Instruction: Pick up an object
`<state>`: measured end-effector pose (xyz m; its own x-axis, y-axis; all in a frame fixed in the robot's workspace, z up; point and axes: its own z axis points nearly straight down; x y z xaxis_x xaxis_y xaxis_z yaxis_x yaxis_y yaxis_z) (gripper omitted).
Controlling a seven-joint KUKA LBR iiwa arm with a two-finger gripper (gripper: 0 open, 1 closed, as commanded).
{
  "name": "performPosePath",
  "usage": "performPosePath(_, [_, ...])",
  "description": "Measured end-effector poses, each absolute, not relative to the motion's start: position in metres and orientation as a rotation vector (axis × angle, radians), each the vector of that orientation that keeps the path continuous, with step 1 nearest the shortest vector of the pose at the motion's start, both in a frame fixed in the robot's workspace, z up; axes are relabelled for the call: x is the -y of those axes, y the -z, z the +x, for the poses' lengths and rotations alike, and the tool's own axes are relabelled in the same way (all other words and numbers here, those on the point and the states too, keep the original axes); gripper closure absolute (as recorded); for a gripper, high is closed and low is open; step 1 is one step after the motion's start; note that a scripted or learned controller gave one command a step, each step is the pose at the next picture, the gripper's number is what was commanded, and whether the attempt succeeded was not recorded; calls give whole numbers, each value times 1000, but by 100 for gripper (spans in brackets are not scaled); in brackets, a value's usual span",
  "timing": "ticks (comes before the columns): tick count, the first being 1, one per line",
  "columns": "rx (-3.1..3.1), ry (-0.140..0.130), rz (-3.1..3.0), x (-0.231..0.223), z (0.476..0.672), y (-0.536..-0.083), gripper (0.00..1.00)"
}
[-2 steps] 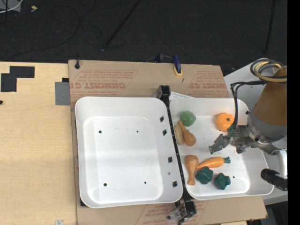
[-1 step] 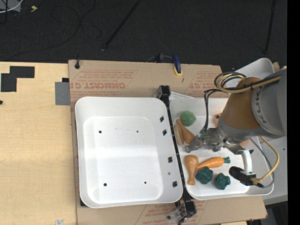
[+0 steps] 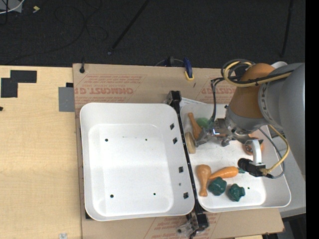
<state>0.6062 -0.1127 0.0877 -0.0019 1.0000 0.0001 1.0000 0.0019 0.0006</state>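
Small toys lie scattered in the right-hand shallow white plastic bin [image 3: 279,200], none yet lifted: an orange plastic carrot [image 3: 225,173] near the bin's middle, a tan drumstick-shaped piece [image 3: 203,177] just left of it, and two dark green lumpy pieces [image 3: 217,186] [image 3: 236,192] close below the carrot. A second tan piece [image 3: 194,125] and a pale green item [image 3: 203,122] sit at the bin's upper left. The gripper [image 3: 215,134] of the grey arm [image 3: 279,101] is lowered over that upper part of the bin, above the carrot; whether it is open, closed or holding anything cannot be told. Judging by this, the pick remains to be made. The left-hand white bin [image 3: 94,133] adjoins it on the cardboard-covered counter [image 3: 124,86].
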Motion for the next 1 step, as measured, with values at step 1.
performPosePath(1, [-2226,-1,2215,123,645,-88,0])
